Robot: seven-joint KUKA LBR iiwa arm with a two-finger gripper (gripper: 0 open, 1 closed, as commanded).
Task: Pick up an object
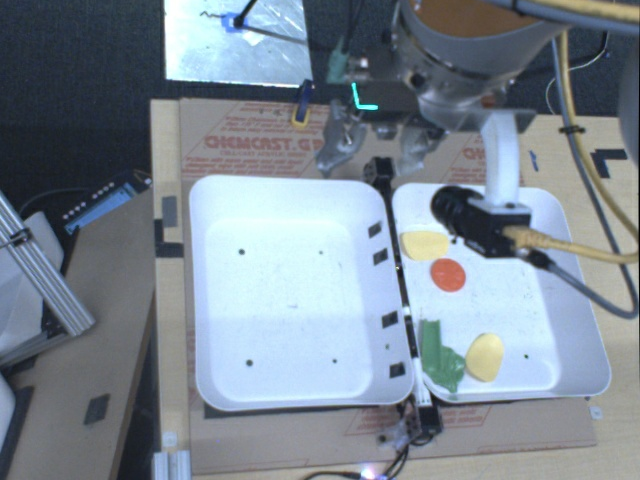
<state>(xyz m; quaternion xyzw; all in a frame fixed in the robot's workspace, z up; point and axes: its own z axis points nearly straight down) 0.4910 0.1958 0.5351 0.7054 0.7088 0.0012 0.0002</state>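
- My gripper (378,153) hangs above the far rim of the bins, over the gap where the two meet; nothing lies between my fingers
- My fingers (335,148) stand apart, one to each side of the dark centre piece
- Left bin (215,208): white floor, a few small dark holes
- Right bin (575,343): holds four objects
- Pale yellow flat piece (425,243) lies near the far left corner of the right bin
- Orange-red round disc (448,275) sits just nearer than the yellow piece, close beside it
- Green crumpled object (440,356) rests against the right bin's left wall, near the front
- Yellow rounded object (485,356) lies just beside the green one
- A black camera unit on a white post (480,223) overhangs the right bin
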